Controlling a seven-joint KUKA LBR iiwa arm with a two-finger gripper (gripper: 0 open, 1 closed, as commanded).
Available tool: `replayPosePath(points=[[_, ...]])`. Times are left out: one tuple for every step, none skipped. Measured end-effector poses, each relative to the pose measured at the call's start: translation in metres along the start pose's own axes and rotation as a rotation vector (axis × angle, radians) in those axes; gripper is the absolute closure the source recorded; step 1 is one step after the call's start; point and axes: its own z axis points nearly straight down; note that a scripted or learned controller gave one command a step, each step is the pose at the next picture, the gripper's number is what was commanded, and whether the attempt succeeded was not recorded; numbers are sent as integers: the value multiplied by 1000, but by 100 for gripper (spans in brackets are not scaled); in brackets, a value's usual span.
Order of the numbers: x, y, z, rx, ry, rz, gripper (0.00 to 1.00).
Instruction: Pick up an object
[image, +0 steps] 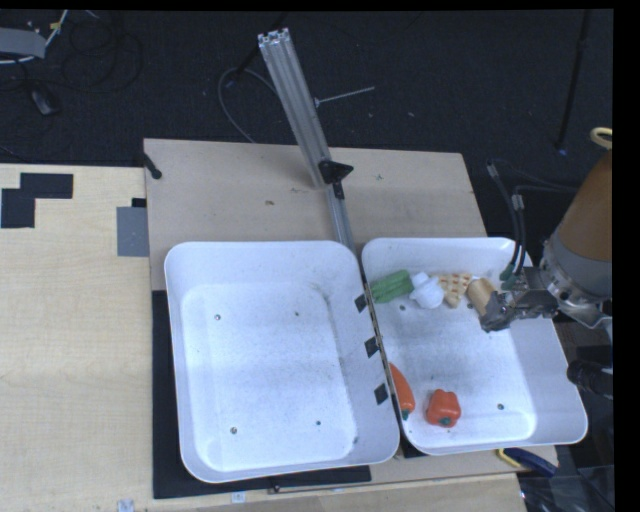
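Note:
The right bin (520, 425) holds a green block (391, 286), a white lump (428, 292), a tan waffle-like piece (456, 288) and a tan cylinder (480, 293) along its far side. An orange piece (401, 390) and a red-orange pepper-shaped toy (443, 407) lie near its front. My gripper (495, 317) hangs over the bin's right side, just right of and below the tan cylinder. Nothing shows between its dark fingers.
The left bin (180, 300) stands beside the right one, black clips joining their shared wall. A slanted aluminium rail (300, 110) rises behind the bins. Cables lie on the dark floor beyond the bench.

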Motion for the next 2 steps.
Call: replayPosePath(points=[[47, 3, 10, 0, -1, 1, 100], [103, 21, 10, -1, 0, 0, 100]])
